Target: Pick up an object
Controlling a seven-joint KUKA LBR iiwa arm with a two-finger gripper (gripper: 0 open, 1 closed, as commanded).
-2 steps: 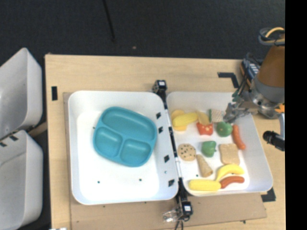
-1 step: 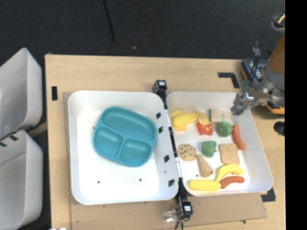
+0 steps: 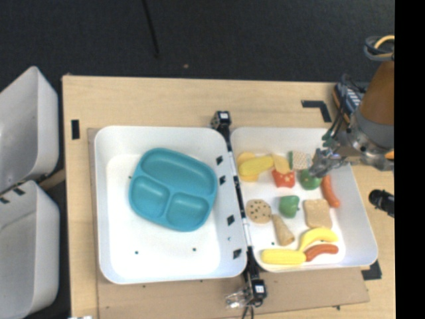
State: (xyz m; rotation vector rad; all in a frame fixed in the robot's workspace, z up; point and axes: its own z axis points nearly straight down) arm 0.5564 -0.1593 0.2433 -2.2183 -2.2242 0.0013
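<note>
Tan bench (dark floor beyond) bears two bins.

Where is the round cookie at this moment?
The cookie lies in the right bin, near its left wall, below the yellow toy and left of the green pepper. The ice-cream cone is just to its lower right.

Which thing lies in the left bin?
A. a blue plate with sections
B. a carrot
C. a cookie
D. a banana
A: the blue plate lies alone in the left bin; the banana, the cookie and the carrot all lie in the right bin.
</note>
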